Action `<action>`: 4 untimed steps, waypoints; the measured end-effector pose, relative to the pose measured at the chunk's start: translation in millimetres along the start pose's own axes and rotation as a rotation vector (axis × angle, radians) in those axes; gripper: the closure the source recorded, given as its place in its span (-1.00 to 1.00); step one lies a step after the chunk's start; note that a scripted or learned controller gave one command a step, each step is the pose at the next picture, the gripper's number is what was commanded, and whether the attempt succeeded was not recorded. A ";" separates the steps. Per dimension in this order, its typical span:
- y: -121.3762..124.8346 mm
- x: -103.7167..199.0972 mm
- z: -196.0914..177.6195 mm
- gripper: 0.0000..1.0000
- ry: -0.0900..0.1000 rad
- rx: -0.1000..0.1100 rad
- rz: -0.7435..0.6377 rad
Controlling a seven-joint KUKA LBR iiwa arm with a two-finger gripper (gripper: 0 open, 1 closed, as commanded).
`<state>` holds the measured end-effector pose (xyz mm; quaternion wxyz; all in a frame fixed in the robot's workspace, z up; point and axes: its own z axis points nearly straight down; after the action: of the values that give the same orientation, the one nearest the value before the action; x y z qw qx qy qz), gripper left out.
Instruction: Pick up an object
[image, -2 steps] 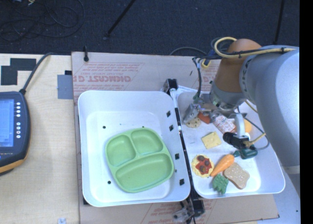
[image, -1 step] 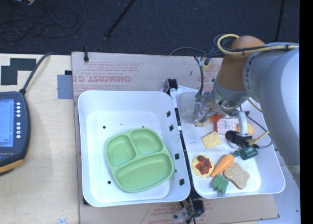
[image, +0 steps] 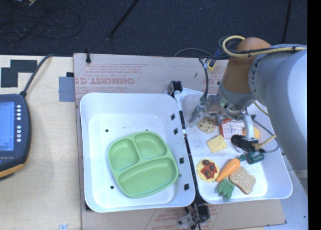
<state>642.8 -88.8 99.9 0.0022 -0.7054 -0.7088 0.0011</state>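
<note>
Right of centre in the frame, the grey arm reaches over the right bin, with its gripper low over that bin's upper left corner. Whether the gripper is open or closed cannot be told from this angle, and nothing can be seen held in it.

Objects for picking, all in the right bin:
- A round brown cookie lies just beside the gripper, to its lower right.
- A red and white packet lies to the right of the cookie.
- A pale yellow square cracker lies below the cookie.
- A small pizza lies lower still, near the bin's left wall.
- An orange carrot lies at a slant, touching the pizza's right side.
- A slice of bread lies just below the carrot's thick end.
- A green piece of broccoli sits against the bread's left edge, near the front rim.

The left bin holds a green divided plate, lying flat in its lower middle. Both bins rest on a sheet of printed cardboard. A handheld screen unit lies on the bench at the left edge of the frame.
</note>
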 end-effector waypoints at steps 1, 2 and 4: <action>0.7 -53.8 -84.8 -1.00 -0.005 -0.008 0.008; 0.4 -70.9 -1.9 -1.00 0.000 0.001 0.006; -12.4 -22.2 12.4 -1.00 -0.001 -0.006 0.002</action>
<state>630.4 -111.0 87.5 -0.0002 -0.7059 -0.7083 -0.0006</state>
